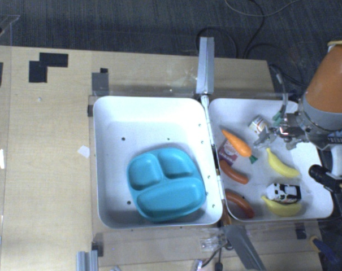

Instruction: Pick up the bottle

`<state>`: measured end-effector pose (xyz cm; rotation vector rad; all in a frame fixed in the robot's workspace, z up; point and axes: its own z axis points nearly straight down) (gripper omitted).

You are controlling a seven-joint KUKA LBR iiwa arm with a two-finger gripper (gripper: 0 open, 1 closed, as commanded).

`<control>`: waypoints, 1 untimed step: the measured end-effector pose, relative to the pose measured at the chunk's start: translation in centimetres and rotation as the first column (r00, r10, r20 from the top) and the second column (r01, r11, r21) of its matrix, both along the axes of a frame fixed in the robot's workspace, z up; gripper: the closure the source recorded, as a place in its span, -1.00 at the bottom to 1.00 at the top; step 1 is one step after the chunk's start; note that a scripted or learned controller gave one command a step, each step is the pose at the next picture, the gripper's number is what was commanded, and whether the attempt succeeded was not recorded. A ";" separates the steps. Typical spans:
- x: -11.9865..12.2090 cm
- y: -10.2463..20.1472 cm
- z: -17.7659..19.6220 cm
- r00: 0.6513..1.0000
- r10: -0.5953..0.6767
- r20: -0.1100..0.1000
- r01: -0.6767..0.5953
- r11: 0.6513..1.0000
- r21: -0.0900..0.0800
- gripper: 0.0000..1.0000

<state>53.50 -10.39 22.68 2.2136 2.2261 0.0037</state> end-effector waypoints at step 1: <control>-3.3 -5.1 -3.3 0.999 0.046 0.001 -0.046 0.999 -0.001 -1.00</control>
